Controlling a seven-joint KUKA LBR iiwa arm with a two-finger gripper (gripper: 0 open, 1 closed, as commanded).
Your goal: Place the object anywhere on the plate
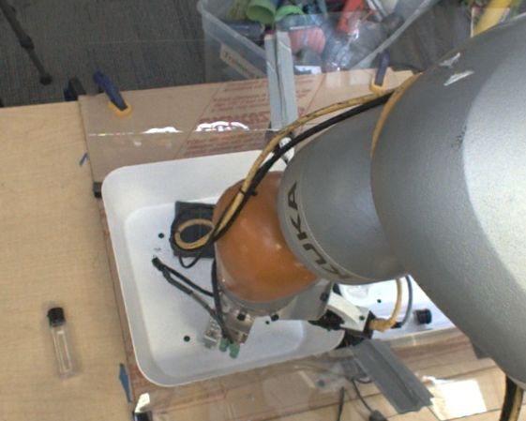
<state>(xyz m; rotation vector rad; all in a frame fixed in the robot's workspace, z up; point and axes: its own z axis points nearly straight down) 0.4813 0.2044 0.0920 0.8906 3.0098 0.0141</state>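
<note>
On the tabletop (pixel 17 204) nearest you lies a small glass vial (pixel 61 341). Beyond it, the arm's orange band (pixel 254 253) hangs over the left white bin (pixel 123 268). You cannot tell the gripper's (pixel 192 224) state, nor where the object lies. Farthest back stands a clear tub of toys (pixel 316 10).

You are looking down from one fixed camera above the counter (pixel 17 204), facing it at a slant. It is sitting close enough that the arm (pixel 409 169), reaching in from the right, is blocking much of the white bin (pixel 133 267).
</note>
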